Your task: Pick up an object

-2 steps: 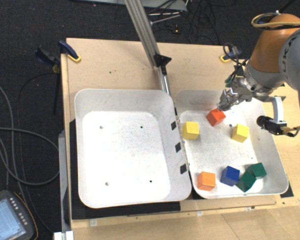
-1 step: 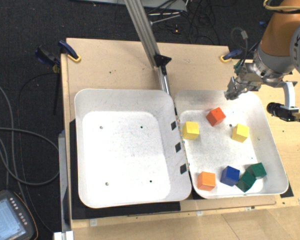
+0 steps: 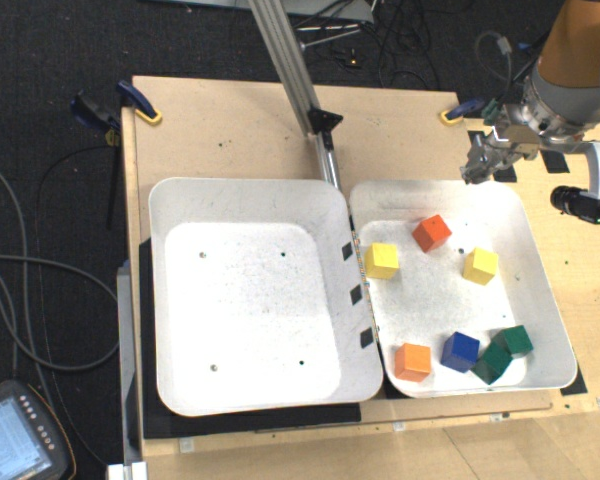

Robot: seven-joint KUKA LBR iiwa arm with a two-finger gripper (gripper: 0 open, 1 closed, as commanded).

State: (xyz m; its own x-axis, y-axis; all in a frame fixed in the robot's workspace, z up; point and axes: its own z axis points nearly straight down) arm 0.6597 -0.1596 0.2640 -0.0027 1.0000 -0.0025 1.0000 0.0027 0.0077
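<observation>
The claw [image 3: 480, 168] hangs over the far edge of the right bin [image 3: 540, 268], at the end of the grey arm with its orange band. Whether it is apart or together cannot be told from this slanted view; nothing is seen clamped in it.

The relation that matters for a pick: every block lies on the near side of the claw, toward the camera, inside the right bin. The closest is the red-orange cube [image 3: 432, 232], just forward and a little to the view's left of the claw. The small yellow cube [image 3: 480, 265] sits almost straight forward of the claw, slightly farther off. A larger yellow cube [image 3: 382, 260] lies farther to the view's left, close to the bin's wall beside the left bin [image 3: 180, 268]. Well apart from the claw, along the near rim, are an orange cube [image 3: 412, 361], a blue cube [image 3: 461, 351] and two dark green blocks [image 3: 503, 352] that touch or nearly touch each other.

The blocks are roughly cubic, so no long axis governs the approach. The red-orange cube stands tilted in plan, corners toward the claw, and has free space around it; it looks the likeliest target, reached by a short move forward and down.
</observation>
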